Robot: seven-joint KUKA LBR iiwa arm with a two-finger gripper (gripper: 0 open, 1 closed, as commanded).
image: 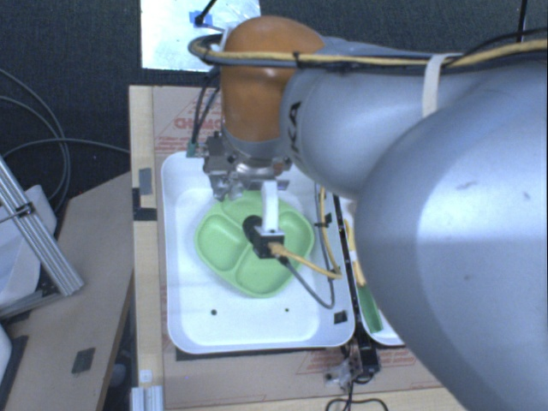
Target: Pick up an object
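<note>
Step in hand: approach for the grasp, in my judgement; nothing is lifted and the pick is not yet made.
Next move calls for: a short descent onto a thin raised edge of the chosen thing, then a closing of the jaws. A shallow dish offers only its rim or its dividing ridges, so alignment across 1 of these matters more than depth.
Arm [428, 187]: 1 grey arm, reaching in from the right and covering most of that side; its orange band stands above the wrist, over the far part of the left bin.
Surface [86, 272]: tan, carrying 2 white bins side by side.
Left bin [223, 315]: in plain sight; its near floor is bare white.
Right bin [381, 336]: a sliver of rim shows under the arm; contents cannot be judged.
Green dish [223, 242]: pale green, lobed, divided into compartments, lying flat in the middle of the left bin. It is the 1 loose thing seen there, hence the likely target.
Gripper [238, 188]: pointing down over the far rim of the green dish.
Jaws: their opening cannot be told, as the wrist hides them from above; no object is seen held.
Dish relative to jaws: directly below and toward the near side, with the far rim closest. Whether there is contact cannot be told.
</note>
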